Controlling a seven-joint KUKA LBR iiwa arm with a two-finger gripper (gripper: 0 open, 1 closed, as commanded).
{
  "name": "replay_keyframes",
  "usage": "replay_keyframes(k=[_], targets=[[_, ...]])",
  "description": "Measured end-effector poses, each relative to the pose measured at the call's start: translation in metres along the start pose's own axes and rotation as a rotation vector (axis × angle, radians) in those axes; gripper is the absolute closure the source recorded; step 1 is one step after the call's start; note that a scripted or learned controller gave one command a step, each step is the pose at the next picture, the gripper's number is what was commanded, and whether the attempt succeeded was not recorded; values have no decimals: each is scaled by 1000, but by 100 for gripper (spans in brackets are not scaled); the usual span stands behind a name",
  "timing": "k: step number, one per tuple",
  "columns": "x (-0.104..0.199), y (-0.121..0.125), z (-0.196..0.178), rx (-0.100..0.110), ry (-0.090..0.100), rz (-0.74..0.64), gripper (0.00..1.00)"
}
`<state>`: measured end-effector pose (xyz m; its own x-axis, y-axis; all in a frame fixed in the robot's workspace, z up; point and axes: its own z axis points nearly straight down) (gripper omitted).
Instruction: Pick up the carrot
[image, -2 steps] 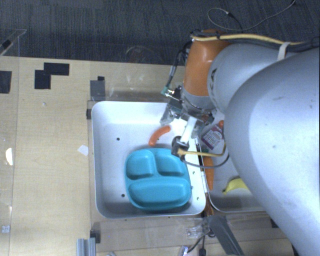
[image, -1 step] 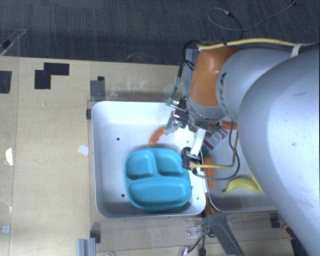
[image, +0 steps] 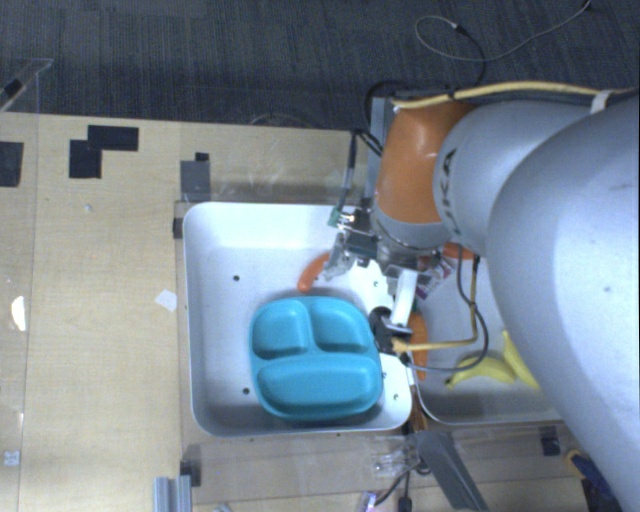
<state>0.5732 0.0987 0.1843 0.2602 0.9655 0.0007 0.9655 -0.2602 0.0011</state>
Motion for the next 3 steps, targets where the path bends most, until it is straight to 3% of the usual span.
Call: replay_keyframes(k=[1, 2, 3], targets=[[43, -83, 86, -5, 7, -66, 0], [60, -54, 90, -12, 11, -61, 0], [129, 0, 37, -3, 2, -209, 0]])
